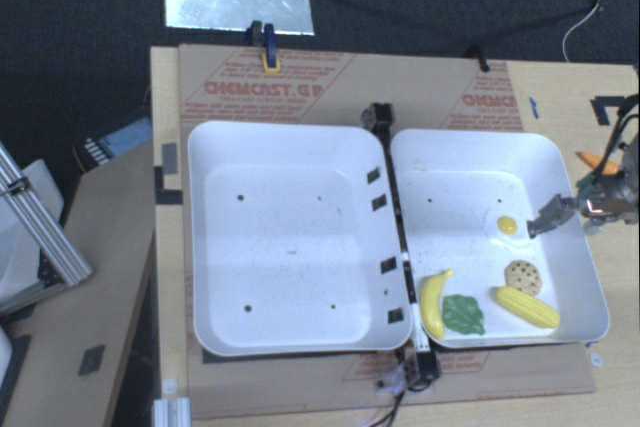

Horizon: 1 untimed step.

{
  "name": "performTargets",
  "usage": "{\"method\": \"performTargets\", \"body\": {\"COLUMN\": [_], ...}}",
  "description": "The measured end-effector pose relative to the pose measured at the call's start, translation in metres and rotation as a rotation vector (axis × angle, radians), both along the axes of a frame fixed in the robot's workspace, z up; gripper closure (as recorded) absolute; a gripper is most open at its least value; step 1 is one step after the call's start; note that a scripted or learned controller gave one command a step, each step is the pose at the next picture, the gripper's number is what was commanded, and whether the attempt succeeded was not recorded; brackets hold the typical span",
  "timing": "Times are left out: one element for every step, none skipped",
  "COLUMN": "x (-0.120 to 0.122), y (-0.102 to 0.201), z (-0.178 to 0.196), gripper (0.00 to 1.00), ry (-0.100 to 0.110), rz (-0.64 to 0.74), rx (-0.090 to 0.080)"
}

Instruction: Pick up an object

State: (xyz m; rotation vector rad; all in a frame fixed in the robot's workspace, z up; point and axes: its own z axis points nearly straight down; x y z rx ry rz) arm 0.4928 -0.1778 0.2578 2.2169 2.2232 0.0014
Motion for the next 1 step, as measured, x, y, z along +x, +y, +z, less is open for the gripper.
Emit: {"method": "performTargets", "body": {"x": [0.0025], "y": [0.0571], "z": [0.1844], "gripper": [0.00], "ry": [-0.019], "rz": [0.008], "rx": [-0.002]}}
